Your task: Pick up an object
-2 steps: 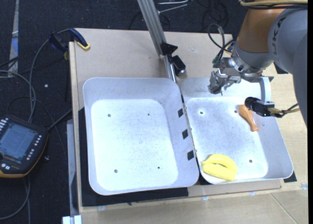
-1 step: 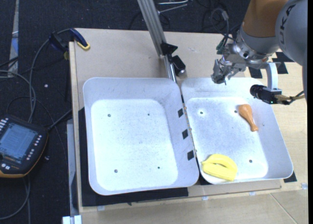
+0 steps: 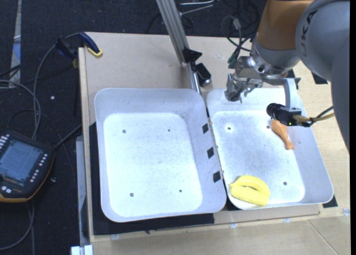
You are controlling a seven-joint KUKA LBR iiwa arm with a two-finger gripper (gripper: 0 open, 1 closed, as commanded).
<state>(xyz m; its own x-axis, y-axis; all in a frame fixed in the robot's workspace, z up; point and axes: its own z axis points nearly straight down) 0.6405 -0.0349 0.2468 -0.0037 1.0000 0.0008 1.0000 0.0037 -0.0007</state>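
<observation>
A yellow banana-shaped object (image 3: 250, 190) lies at the front edge of the right bin (image 3: 245, 148). Near that bin's right wall lies a small orange carrot-like piece (image 3: 283, 133). My gripper (image 3: 235, 93) hangs over the back left corner of the right bin, well above its floor. It is apart from both objects, and I see nothing held in it.
The left bin (image 3: 150, 156) sits beside the right one, with black clips (image 3: 211, 151) along the shared rim. A slanted metal bar (image 3: 175, 28) rises behind the bins. A blue and yellow clamp (image 3: 89, 44) is at the bench's back left corner.
</observation>
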